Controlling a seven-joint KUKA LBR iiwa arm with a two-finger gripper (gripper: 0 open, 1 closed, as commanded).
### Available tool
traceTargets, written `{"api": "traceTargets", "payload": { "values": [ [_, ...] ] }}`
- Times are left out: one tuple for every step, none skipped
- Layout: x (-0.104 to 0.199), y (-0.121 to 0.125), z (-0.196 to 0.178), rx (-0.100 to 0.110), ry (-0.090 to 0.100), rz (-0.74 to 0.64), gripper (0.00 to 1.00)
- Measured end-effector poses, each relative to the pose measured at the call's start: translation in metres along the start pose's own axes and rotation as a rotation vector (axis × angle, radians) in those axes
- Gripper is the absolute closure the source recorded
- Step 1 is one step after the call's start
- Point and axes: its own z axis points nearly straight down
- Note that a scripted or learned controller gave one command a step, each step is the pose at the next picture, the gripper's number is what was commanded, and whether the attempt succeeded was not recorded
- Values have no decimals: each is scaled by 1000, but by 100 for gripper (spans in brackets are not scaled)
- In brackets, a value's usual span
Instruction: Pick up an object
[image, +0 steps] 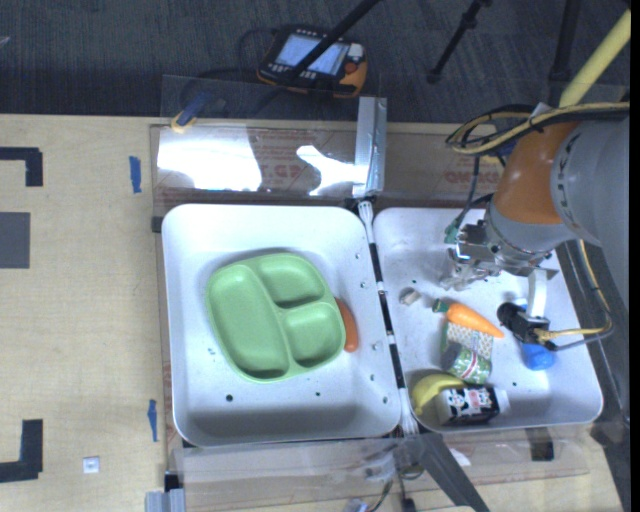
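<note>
Right bin (575, 385): carrot (473, 320) just below the pincer (462, 280), grip state perhaps unreadable.

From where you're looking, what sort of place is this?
Probably a robotics lab test bench: a grey arm reaches over two white bins, toy carrot inside, and a teach pendant lies on the floor.

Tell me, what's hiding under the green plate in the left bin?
An orange thing pokes out from beneath the green plate, at its right edge. Most of it is covered, so I can't tell what it is. The plate hides anything else beneath it.
</note>
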Motion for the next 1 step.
{"api": "traceTargets", "payload": {
  "values": [
    [0,0,0,0,0,0,0]
  ]
}}
